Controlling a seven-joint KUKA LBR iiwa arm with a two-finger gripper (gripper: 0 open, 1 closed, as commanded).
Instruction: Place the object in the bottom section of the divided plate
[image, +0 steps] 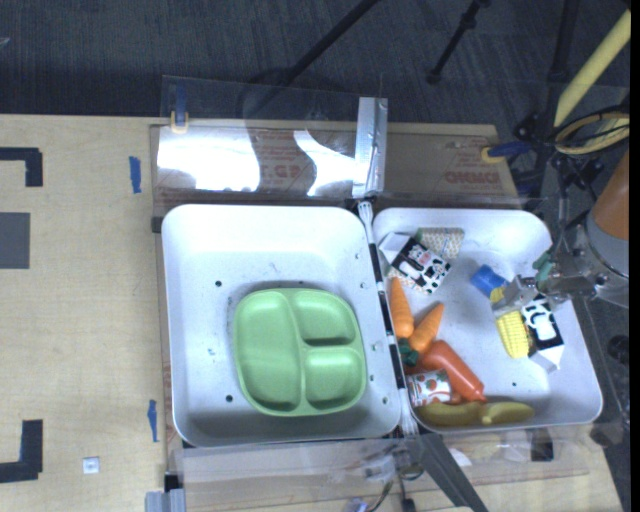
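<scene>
A light green divided plate (297, 350) lies in the left bin (200, 260); it has one long section on its left and two smaller ones on its right. My gripper (535, 292) hangs low over the right side of the right bin (575, 400), reaching in from the right edge. Just below it lie a yellow corn cob (512, 334) and a black-and-white block (543, 325). A small blue piece (487, 279) sits to its left. Whether anything is held cannot be made out.
The right bin's left side holds two orange carrots (400, 308), a red-orange pepper (458, 368), a small labelled can (428, 386), a yellow-green banana (478, 412) along the front wall and a black-and-white patterned toy (420, 266).
</scene>
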